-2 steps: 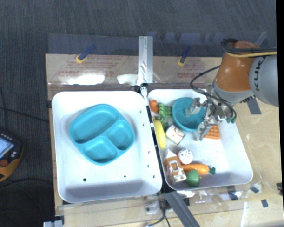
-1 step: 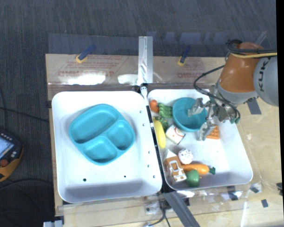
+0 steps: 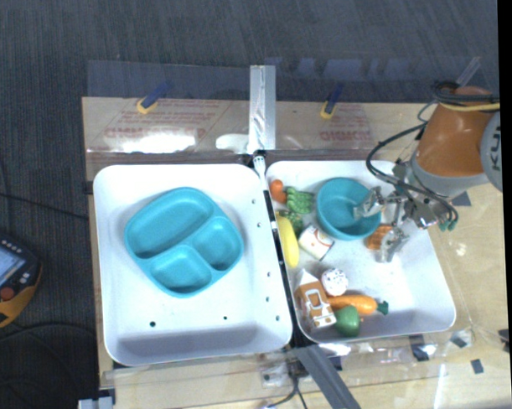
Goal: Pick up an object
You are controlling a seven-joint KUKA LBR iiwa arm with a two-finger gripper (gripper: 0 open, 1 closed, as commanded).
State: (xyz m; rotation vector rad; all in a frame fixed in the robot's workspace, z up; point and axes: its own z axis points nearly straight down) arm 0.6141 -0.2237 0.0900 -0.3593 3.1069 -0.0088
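**Gripper parked over right bin, grip state unreadable**

Found the arm (image 3: 455, 146) reaching in over the right edge of the bench (image 3: 387, 119), orange band up. Saw the gripper (image 3: 389, 220) low over the right bin (image 3: 444, 293), in its right half toward the far edge. Could not tell whether released or clenched: too much cable and metal clutter at the tool. Could not confirm anything in the grasp.

Nearest pick candidates:
- Spotted a small orange piece (image 3: 380, 239) lying on the bin floor just beside the gripper, on its near side. Could not tell if touching.
- Logged a blue bowl (image 3: 344, 206) upright near the bin's far edge, its right rim just beside the gripper.

Rest of the right bin, all well apart from the tool:
- Noted a banana (image 3: 287, 240) along the left wall, with a white can (image 3: 314, 241) tilted just beside it.
- Noted a green leafy toy (image 3: 299, 200) and a small orange-red toy (image 3: 277, 190) in the far-left corner.
- Noted a white spotted ball (image 3: 333, 281) near the middle.
- Noted an orange-and-white box (image 3: 312, 304), a carrot (image 3: 356, 304) and a green pepper (image 3: 348, 322) bunched near the near edge, left of centre, carrot touching pepper.

Left bin (image 3: 117, 313): held a blue divided plate (image 3: 183, 240), lying flat near the middle, turned at an angle to the walls.
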